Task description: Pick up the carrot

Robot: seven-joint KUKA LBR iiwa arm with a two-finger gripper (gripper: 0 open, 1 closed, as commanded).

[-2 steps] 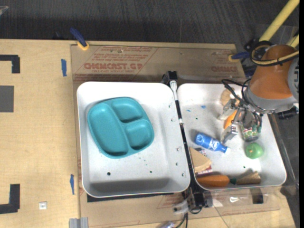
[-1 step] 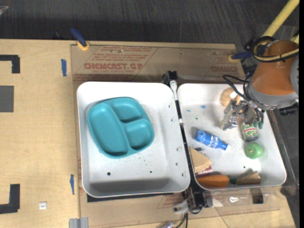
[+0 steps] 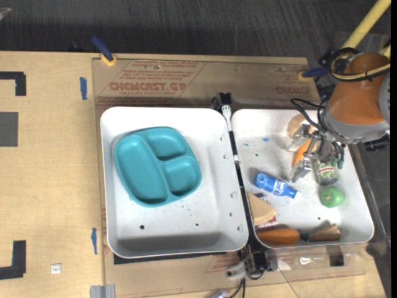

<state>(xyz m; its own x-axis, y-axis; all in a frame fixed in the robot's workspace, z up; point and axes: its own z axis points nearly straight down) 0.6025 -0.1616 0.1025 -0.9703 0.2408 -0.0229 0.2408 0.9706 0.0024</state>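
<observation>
A: The end effector (image 3: 308, 157) sits in the right of the frame, over the upper middle of the right bin (image 3: 267, 128), hanging from the grey arm (image 3: 355, 104) with its orange band that comes in from the right edge.

B: Are its fingers spread or pressed together?

A: I cannot tell — they blur into the clutter beneath. A slim orange thing lies right among them, and whether it is pinched or just underneath is not clear.

B: And the carrot?

A: The carrot (image 3: 278, 235) lies on its side at the lower edge of the right bin, near the bottom of the frame, well apart from the end effector. A wedge of bread (image 3: 261, 208) sits just above it, and a brown piece (image 3: 327, 233) lies to its right.

B: What else is in that bin?

A: A blue bottle (image 3: 275, 185) tilted near the middle, a green apple (image 3: 332, 197) toward the right wall, and a small can (image 3: 327, 171) just above the apple, close beside the end effector.

B: The other bin?

A: The left bin (image 3: 124, 228) holds a teal divided plate (image 3: 157, 165) — three compartments, set at a slant. Both bins rest on the brown desk (image 3: 49, 166).
</observation>
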